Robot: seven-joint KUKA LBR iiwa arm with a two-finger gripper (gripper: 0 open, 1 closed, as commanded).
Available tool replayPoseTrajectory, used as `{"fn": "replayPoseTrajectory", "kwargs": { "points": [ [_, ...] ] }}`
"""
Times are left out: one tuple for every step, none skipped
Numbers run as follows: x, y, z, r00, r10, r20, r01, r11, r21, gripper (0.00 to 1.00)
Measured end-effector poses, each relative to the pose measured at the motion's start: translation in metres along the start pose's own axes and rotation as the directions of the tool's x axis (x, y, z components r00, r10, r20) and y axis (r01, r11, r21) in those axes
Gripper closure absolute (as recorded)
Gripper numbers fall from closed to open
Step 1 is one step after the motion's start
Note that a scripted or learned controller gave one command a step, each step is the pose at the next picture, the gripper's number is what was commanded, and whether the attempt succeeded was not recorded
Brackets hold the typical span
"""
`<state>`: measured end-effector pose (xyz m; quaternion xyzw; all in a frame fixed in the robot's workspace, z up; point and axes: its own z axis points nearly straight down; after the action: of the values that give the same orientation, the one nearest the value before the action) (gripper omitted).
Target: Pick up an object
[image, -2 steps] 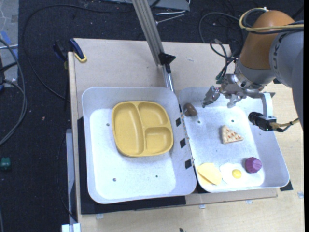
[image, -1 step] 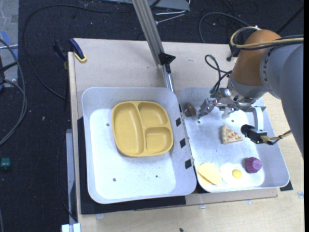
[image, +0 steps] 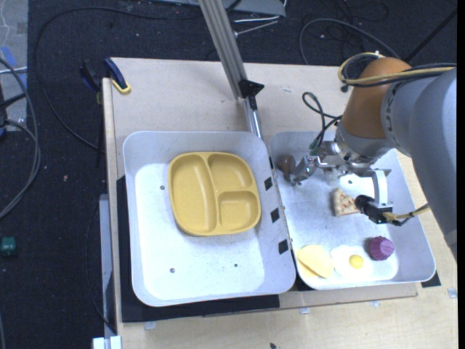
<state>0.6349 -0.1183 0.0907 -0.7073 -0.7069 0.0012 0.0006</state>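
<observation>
A: What is held by the two bins?

B: A yellow divided plate, with three compartments, is seated in the left bin. In the right bin four small items are found: a toast-like piece near the middle, and along the near edge a yellow slice, a fried egg and a purple piece.

A: How are the edges and free room laid out?

B: The inner rims of the bins are overlapped at the centre, where black clips are seen. Bare white floor is left in the left bin around the plate, widest toward the near edge. In the right bin, open floor is left between the toast-like piece and the near row.

A: And the gripper?

B: The gripper is placed low at the far left corner of the right bin, just beside the shared rim. Whether it is apart or together cannot be told. The toast-like piece, pale with reddish-brown marks, is lying apart from it, to its right.
</observation>
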Motion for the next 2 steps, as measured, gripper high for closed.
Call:
{"fn": "replayPoseTrajectory", "kwargs": {
  "points": [
    [0.000,0.001,-0.012,1.000,0.000,0.001,0.000,1.000,-0.005,1.00],
    [0.000,-0.001,-0.055,1.000,0.001,0.000,-0.001,1.000,-0.007,1.00]
  ]
}}
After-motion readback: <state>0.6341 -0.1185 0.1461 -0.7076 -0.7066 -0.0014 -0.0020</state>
